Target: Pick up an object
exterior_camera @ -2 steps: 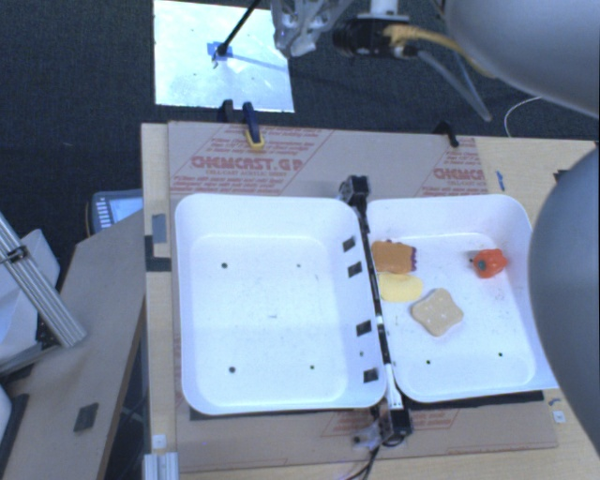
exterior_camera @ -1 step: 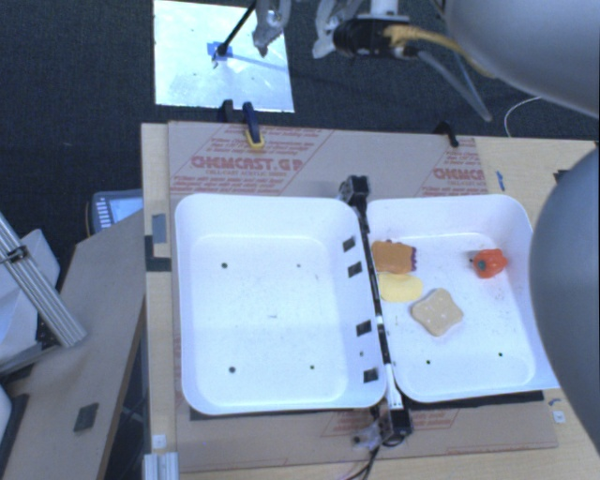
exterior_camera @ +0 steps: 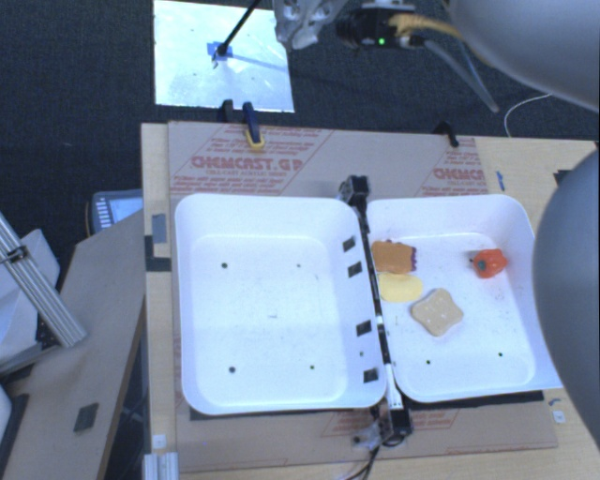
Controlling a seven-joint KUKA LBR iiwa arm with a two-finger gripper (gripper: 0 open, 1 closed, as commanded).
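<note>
Looking down: you see two shallow white bins side by side on a printed brown sheet [exterior_camera: 309,155] that covers the bench.
Left bin [exterior_camera: 187,281]: its floor shows small dark dots.
Right bin [exterior_camera: 469,361]: it holds all four loose things, gathered in its upper half.
Brown toast-like piece [exterior_camera: 394,255]: it lies close to the wall shared with the left bin and has a purple edge on its right side.
Yellow piece [exterior_camera: 401,288]: it lies flat just below the brown piece, touching or nearly touching it.
Tan bread slice [exterior_camera: 437,312]: it lies just below and to the right of the yellow piece, near the middle of the bin floor.
Red-orange object [exterior_camera: 487,263]: it lies apart from the other three, toward the bin's right wall.
Gripper [exterior_camera: 302,23]: you find it at the top edge of the view, beyond the bench and well away from both bins.
Grip state: you cannot tell from this view; nothing from the bins is near it.
Arm [exterior_camera: 534,47]: its blurred grey body crosses the upper right corner and runs down the right side, overlapping the right bin's edge.
</note>
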